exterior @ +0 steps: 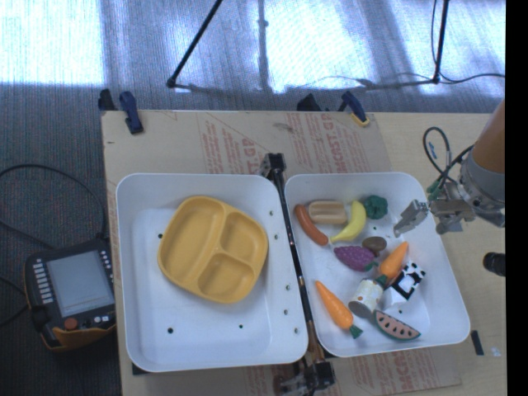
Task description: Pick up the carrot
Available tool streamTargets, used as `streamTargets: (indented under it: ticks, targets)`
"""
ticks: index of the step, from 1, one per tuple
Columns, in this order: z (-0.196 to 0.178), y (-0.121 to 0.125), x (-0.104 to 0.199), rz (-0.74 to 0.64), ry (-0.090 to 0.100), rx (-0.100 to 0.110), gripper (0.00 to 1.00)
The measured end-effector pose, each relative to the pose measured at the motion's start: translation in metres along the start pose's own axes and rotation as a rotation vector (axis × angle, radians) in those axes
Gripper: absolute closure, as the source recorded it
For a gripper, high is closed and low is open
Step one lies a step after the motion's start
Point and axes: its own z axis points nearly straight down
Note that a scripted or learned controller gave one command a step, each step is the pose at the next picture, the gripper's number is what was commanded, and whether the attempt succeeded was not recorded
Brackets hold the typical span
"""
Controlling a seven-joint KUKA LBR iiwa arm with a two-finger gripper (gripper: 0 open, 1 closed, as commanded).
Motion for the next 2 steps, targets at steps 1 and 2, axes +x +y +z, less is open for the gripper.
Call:
streamTargets:
  ticks: [1, 2]
  targets:
    - [0.107, -0.004, 0.001, 0.119, 0.007, 0.011, 0.00]
    - [0.095, -0.001, 0.000, 0.117, 0.007, 0.008, 1.00]
